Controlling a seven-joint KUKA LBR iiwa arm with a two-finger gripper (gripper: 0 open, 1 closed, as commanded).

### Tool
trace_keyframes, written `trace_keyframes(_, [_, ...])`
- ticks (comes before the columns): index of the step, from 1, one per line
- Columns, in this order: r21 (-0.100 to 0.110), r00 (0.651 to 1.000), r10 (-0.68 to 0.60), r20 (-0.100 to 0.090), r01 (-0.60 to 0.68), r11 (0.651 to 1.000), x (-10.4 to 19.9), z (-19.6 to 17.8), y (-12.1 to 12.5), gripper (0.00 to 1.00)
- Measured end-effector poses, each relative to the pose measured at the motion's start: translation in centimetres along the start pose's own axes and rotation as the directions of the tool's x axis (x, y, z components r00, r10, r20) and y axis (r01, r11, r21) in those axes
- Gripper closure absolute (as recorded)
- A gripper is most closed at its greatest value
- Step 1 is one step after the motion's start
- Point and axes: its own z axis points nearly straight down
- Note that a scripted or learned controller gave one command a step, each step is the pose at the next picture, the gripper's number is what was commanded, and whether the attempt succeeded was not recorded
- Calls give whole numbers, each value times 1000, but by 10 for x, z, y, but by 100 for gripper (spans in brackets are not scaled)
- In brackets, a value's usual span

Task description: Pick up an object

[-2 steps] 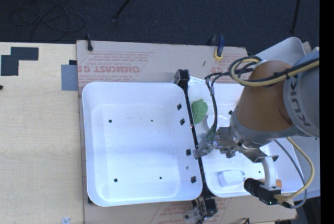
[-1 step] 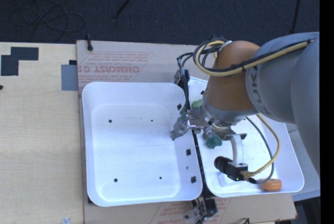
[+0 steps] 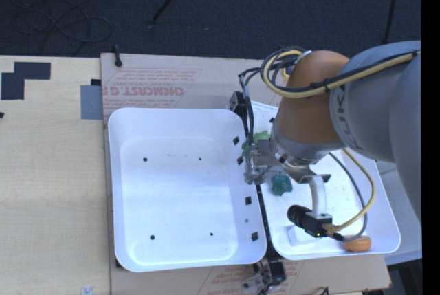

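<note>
My gripper hangs low over the left side of the right bin, close to the wall between the two bins. A dark green object lies just right of the gripper, touching or nearly touching it; whether it sits between the fingers is hidden. A paler green object shows just above the gripper, partly covered by the wrist. An orange object rests at the right bin's front edge.
The left bin stands beside the right one, their walls meeting along a row of black clips. The arm's large orange and grey body covers much of the right bin. Cardboard lies under both bins.
</note>
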Motion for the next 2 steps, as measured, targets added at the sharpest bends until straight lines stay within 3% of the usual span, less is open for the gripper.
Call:
trace_keyframes(1, [-20, 1000, -8, 1, 8, 1000, 2, -85, 79, 100])
trace_keyframes(2, [-5, 1000, -8, 0, 8, 1000, 2, -79, 75, 0])
